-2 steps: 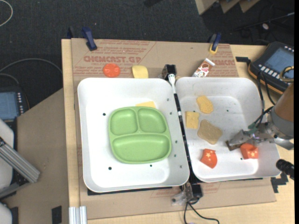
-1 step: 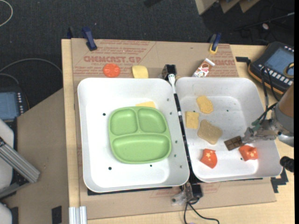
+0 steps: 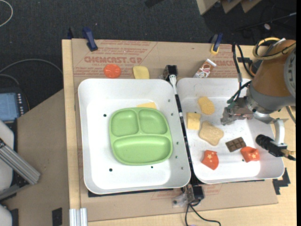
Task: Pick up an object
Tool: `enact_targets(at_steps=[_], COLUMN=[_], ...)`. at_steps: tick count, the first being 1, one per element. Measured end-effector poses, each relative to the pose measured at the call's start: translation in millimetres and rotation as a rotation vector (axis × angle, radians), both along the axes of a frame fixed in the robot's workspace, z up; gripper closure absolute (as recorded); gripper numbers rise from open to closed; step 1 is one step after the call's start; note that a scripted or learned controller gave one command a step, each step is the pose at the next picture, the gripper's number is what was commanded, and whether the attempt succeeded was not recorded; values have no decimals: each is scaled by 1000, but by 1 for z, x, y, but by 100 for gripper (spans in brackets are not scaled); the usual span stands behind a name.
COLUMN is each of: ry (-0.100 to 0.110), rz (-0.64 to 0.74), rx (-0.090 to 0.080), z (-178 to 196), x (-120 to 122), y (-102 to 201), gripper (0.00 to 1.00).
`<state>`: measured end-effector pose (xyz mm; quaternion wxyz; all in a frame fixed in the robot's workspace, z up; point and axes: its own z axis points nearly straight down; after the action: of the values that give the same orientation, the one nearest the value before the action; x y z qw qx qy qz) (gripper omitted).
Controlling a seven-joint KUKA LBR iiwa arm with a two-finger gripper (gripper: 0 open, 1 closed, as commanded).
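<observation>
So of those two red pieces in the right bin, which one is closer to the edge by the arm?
The red piece beside the brown chocolate-like bar. The other red piece lies further left, below the tan slice.

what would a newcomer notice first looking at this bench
Most striking is the green divided plate in the middle of the left bin. Next, the scatter of small food items in the right bin, among them two red pieces near its front edge. The arm's tool hangs over that bin's right part.
</observation>
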<state>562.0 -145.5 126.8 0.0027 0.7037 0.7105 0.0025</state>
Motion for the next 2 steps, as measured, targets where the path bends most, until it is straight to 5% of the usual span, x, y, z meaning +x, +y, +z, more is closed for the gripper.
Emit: enact_targets(at_steps=[1,2], ry=[6,12], rz=[-9,-14], rx=[0,2], z=[-1,-44], x=[-4,-29], y=[-5,-69], gripper=[0,0])
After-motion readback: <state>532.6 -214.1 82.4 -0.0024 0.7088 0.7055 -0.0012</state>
